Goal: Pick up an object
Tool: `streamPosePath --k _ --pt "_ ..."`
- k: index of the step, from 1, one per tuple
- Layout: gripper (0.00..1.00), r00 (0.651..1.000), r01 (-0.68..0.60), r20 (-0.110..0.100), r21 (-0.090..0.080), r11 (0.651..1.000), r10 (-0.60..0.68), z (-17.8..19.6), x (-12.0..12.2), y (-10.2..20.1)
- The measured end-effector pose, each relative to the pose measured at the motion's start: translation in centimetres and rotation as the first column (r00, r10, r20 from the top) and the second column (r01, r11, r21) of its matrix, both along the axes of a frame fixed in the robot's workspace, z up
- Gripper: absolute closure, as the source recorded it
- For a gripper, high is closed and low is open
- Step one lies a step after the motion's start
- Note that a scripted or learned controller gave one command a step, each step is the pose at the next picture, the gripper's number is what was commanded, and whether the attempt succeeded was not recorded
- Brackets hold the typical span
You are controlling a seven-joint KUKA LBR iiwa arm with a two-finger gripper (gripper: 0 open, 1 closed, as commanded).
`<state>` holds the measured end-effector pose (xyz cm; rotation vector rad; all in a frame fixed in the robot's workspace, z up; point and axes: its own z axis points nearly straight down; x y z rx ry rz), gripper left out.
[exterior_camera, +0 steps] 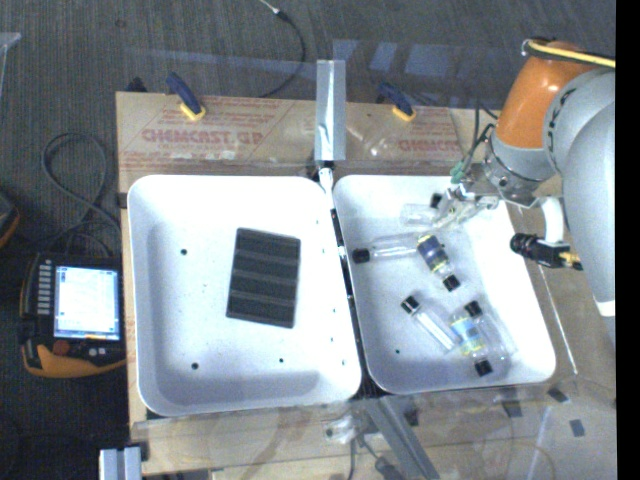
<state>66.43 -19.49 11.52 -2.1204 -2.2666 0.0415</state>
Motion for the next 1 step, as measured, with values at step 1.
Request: streamPosePath --k 1 --pt "0.0 1.0 0.0 0.007 -0.004 1.0 0.0 0.14 0.14 -0.07"
